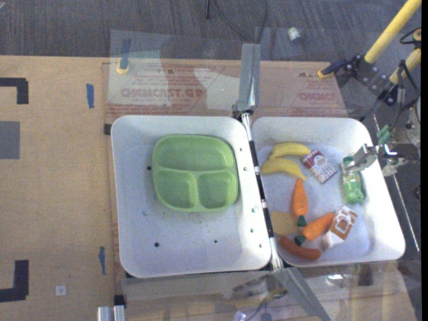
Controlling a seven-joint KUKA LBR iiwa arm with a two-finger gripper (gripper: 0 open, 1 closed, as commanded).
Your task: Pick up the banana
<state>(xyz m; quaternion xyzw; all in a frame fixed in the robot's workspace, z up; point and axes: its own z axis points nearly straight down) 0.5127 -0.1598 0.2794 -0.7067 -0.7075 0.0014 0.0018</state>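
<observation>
Two yellow bananas lie in the upper left of the right bin [394,239]. The upper banana [289,150] and the lower banana [283,168] sit close together near the divider between the bins. My gripper [365,158] is a small grey metal shape near the right bin's right side, just above a green bottle [353,187]. It is well to the right of both bananas, with a red and white packet [321,166] lying between them.
The left bin [134,239] holds a green divided plate [195,172]. Below the bananas in the right bin lie two carrots [299,198] [316,226], a red sausage [299,249] and an orange and white box [343,223]. A yellow pole [394,22] and dark cables stand at the upper right.
</observation>
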